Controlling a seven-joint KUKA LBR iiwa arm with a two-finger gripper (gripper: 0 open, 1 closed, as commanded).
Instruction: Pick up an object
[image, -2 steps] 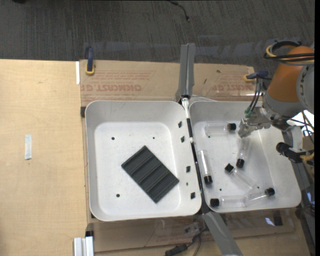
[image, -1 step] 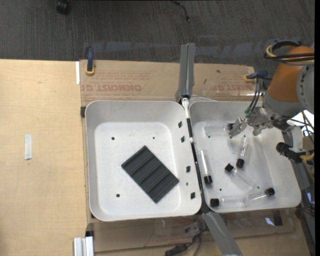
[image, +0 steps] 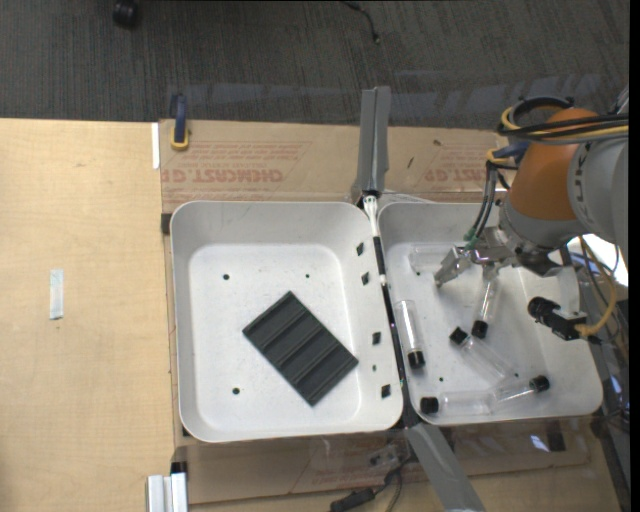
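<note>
My gripper (image: 462, 262) hangs over the back of the right bin (image: 570, 405), under the grey wrist with the orange band. Several clear tubes with black caps lie in that bin. One tube (image: 408, 330) lies along the left wall. Another tube (image: 484, 306) sits just below and to the right of the gripper, and I cannot tell whether they touch. A short piece with a black cap (image: 459, 337) lies near the middle, and two tubes (image: 500, 392) rest at the front. A dark ribbed block (image: 299, 347) lies flat and askew in the left bin (image: 190, 330).
The two bins meet at a raised divider with black clips (image: 380, 280). Cardboard (image: 270, 165) lines the bench behind them and a wooden surface (image: 80, 300) lies to the left. Cables and a black fitting (image: 555, 315) hang by the right bin's right side.
</note>
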